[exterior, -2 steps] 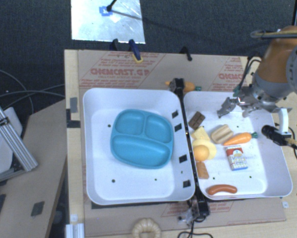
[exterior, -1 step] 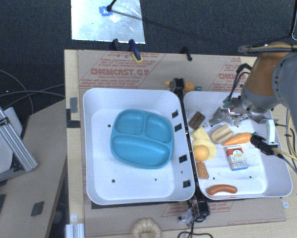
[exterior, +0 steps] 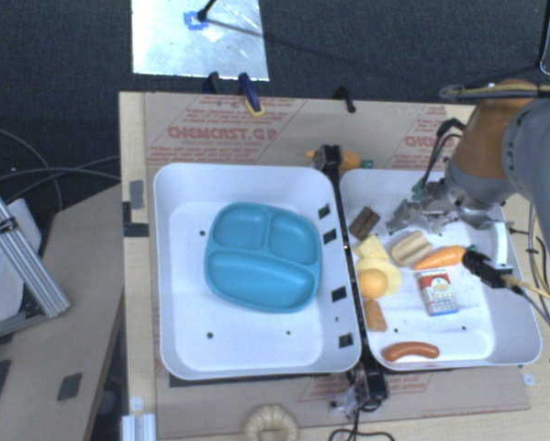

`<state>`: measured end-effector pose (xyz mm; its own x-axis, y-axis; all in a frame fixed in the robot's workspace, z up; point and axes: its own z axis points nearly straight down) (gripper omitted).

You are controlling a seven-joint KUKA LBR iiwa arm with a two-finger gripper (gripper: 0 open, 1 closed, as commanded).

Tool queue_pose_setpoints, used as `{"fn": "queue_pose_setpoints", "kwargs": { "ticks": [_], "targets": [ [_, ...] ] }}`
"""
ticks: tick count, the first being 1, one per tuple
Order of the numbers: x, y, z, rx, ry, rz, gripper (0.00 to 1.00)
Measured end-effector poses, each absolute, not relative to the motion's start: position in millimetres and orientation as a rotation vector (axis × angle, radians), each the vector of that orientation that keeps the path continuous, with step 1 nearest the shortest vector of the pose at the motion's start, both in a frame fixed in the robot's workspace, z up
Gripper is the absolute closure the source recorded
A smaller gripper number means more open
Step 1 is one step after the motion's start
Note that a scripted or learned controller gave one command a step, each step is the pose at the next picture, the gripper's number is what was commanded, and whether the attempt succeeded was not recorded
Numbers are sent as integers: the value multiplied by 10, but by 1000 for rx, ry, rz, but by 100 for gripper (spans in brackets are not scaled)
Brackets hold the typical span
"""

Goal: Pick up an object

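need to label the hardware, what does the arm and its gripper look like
The arm is a thick rounded grey body with an orange band above the wrist. The gripper is a small grey metal piece, with thin dark cables looping alongside.

A tan bread roll (exterior: 409,246) lies flat just below the end effector (exterior: 409,213), with an orange carrot (exterior: 439,257) on its side right beside it.

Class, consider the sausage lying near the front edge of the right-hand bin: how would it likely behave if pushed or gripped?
The sausage is a smooth, rounded tube, so it would probably roll if nudged sideways. Its glossy skin suggests it may slip from a loose grip. It lies flat with bare right bin floor around it, so tipping seems unlikely.
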<state>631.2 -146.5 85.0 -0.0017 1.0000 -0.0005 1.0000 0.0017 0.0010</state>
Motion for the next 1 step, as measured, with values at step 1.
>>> {"fn": "queue_pose_setpoints", "kwargs": {
  "ticks": [1],
  "targets": [
    [6324,-1466,966,2217,2221,4,100]
  ]
}}
